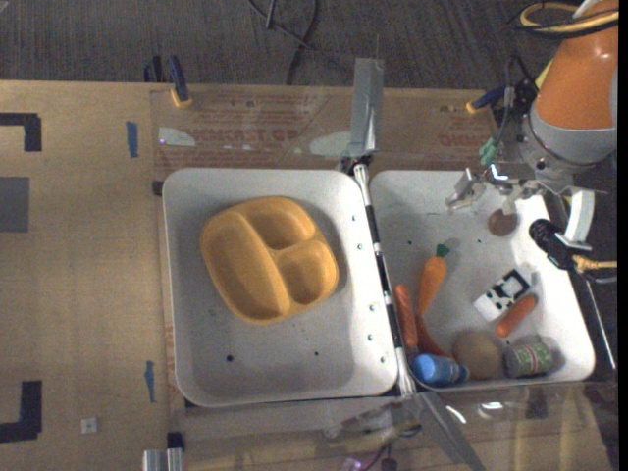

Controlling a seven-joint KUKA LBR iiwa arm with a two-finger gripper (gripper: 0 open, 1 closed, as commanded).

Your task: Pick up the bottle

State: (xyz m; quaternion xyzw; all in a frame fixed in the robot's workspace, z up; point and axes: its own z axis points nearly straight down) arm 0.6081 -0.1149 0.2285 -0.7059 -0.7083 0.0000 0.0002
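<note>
Below: wooden bench point(78, 263) | two white bins point(196, 361) | dark carpet point(118, 18)

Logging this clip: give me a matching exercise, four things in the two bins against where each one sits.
Things:
1. plate
2. bottle
3. can
4. tool

Places:
A. right bin, near right corner
B. left bin
C. right bin, near left corner, by the divider
D. over the right bin's far edge

Pairs: 1-B, 2-C, 3-A, 4-D
</note>
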